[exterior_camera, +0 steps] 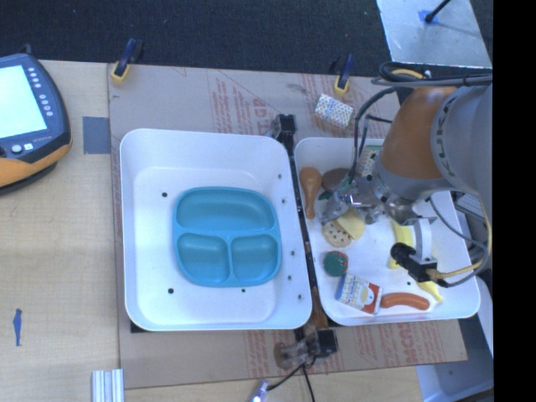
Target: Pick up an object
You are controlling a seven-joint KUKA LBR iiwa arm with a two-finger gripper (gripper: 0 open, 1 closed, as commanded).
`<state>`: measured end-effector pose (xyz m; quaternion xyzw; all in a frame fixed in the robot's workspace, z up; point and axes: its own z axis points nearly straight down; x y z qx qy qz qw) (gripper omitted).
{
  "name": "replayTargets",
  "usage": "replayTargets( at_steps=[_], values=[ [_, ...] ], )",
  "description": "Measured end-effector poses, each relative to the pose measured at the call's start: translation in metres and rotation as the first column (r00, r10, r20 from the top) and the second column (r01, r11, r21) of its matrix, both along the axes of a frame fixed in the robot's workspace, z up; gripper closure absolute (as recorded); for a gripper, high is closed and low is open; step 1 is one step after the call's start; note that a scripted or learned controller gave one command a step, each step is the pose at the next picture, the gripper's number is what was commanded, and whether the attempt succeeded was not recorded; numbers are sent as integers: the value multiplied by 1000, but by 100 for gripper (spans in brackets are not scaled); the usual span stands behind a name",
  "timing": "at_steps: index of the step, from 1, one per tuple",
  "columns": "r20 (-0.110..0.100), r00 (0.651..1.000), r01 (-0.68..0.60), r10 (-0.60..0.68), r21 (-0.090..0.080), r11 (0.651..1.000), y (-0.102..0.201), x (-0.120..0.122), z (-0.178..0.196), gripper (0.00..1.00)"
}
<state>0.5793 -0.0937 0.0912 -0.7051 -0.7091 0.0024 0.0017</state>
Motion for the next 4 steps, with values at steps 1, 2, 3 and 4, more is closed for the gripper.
replayTargets(
  at_steps=[1,2,3,4],
  values=[
    [2,1000,1,-1,0,1000,-13,63,1,0],
    [1,1000,0,0,0,1000,-9,15,0,0],
    [0,1000,1,-1,0,1000,0,-1,0,0],
    [4,1000,2,-2,0,1000,-58,77,40,0]
  ],
)
